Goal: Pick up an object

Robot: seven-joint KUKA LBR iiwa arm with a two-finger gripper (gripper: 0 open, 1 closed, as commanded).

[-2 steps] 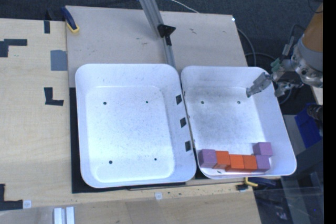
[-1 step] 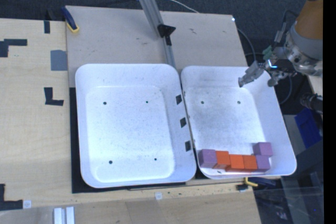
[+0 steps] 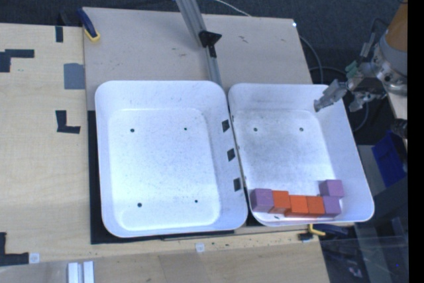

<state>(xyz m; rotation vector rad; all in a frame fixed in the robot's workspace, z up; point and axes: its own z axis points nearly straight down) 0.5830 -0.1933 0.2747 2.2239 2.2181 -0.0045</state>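
Jaws hovering over right bin far-right rim, holding nothing, opening unclear; needing travel toward near-edge blocks, centring over one.

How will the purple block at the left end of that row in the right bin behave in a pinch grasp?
The purple block looks solid and square-edged, so it is probably stiff and unlikely to roll. It touches an orange block and sits near the right bin wall, so fingers may nudge neighbours. The gripper hangs over the far rim.
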